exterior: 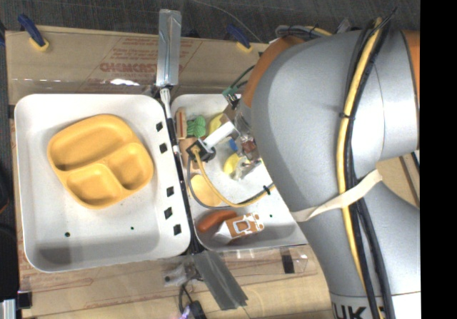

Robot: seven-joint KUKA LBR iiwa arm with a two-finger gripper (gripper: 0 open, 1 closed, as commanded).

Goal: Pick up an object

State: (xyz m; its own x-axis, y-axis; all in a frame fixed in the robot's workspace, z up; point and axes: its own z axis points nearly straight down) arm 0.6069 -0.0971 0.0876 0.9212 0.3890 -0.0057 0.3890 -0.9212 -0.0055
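Currently: left bin holds yellow tray. Centre frame, right bin holds small clutter, orange item at its lower edge. Gripper is low among it; jaw state cannot be told. Arm fills frame right. Nothing visibly lifted; pick judged not done.
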